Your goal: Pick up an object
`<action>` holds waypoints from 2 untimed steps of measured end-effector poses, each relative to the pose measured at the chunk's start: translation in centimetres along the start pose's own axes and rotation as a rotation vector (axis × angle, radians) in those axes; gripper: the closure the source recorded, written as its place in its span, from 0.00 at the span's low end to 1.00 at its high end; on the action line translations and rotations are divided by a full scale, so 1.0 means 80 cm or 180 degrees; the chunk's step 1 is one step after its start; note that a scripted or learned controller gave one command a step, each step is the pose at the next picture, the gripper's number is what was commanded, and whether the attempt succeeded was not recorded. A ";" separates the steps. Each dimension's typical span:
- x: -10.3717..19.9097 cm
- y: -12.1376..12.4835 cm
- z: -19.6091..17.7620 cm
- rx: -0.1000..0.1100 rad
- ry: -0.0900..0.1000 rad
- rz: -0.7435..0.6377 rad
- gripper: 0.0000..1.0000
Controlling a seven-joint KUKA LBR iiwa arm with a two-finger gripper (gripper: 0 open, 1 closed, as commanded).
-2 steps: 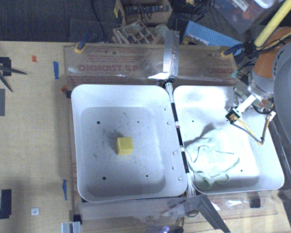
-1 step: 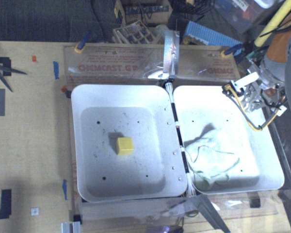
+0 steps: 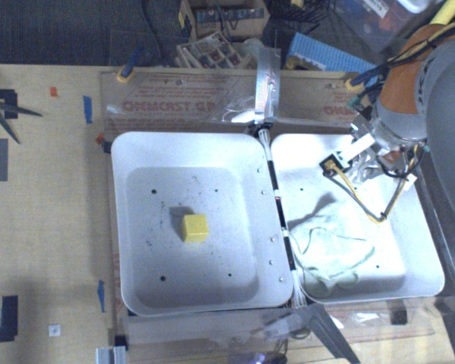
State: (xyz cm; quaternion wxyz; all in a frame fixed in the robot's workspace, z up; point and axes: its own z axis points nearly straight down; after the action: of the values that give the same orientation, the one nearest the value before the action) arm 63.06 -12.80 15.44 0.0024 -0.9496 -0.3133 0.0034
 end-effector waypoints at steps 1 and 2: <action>0.010 -0.026 -0.003 -0.0004 0.0003 -0.0978 1.00; -0.019 -0.022 0.031 0.0000 0.0001 -0.0114 1.00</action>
State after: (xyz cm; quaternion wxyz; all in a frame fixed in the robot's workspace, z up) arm 60.78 -12.29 12.99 0.0025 -0.9439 -0.3302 0.0033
